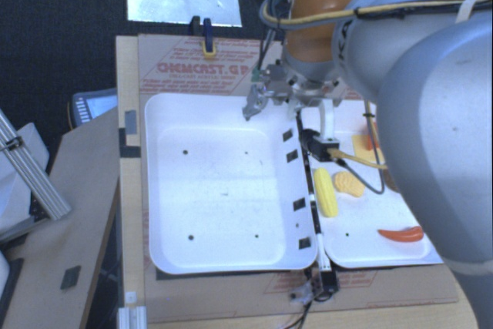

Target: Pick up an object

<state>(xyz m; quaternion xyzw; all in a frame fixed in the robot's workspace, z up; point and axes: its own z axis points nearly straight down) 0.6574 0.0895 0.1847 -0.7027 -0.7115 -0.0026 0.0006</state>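
Nearest, a red pepper (400, 234) lies in the right bin (362, 254); just beyond it, a yellow corn cob (326, 193) rests beside the divider. Farther back, the gripper (254, 105) hangs over the left bin's (216, 189) far edge; its state cannot be told. It should be carried across the divider and centred over the cob before being lowered.

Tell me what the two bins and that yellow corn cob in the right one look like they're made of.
The bins, left bin and right bin, look like thin moulded plastic, smooth white with rounded rims. The corn cob seems a plastic toy: even bright yellow with a slight sheen, though rubber or foam is possible.
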